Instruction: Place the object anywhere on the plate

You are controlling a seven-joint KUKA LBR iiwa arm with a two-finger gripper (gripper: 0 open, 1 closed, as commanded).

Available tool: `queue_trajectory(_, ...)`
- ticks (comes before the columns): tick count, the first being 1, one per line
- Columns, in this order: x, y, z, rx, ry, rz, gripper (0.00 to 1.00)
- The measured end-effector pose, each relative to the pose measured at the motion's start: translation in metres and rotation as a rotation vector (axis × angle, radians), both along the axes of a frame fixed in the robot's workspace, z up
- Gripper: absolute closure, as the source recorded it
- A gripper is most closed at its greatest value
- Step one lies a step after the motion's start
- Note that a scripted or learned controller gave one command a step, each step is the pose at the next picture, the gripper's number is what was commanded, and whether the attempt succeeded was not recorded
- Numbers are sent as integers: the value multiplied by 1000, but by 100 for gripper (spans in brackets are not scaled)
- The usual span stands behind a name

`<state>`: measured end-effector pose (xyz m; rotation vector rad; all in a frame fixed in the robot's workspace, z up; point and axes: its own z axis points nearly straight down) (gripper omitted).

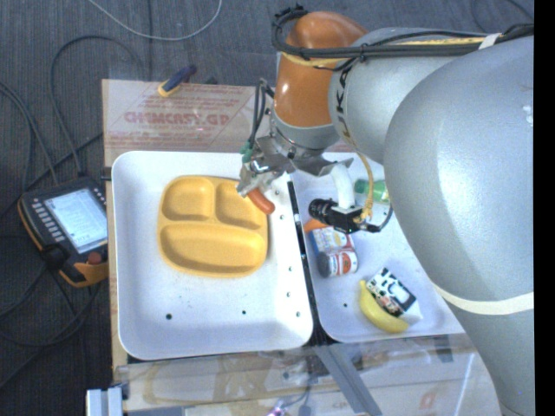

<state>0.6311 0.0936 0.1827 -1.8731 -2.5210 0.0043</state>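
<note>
Orange-red and stubby, the small sausage-shaped object [261, 203] sits right under the gripper [253, 184], at the upper right corner of the yellow moulded plastic plate with three compartments [208, 250]. It seems to straddle the plate's rim, with its far end poking out toward the strip of floor of the left white bin [173, 319] beside the plate. Whether the jaws are open, closed, or gripping that piece I cannot tell: the wrist hides the tips, and the object touches the tool without being clearly clamped. My reading is that the placing step is near its end but not secure. To do it well, the piece should travel a little further left, so that it hangs over the small upper right compartment instead of the rim, then go down low before release so that it cannot roll off the raised edge. Any compartment will do, and the wide lower one is the most forgiving target. Room to the left is generous, since the plate is bare and the bin floor around it is clear. The right side is tight: the shared wall between the bins runs just beside the plate's edge, and beyond it the right white bin [345, 308] holds a small printed can [336, 256] and a yellow banana [379, 315], so a retreat straight up looks safest.
</note>
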Motion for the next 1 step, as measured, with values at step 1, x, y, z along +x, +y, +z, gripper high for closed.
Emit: queue_trajectory(1, 0, 0, 0, -1, -1, 0, 0)
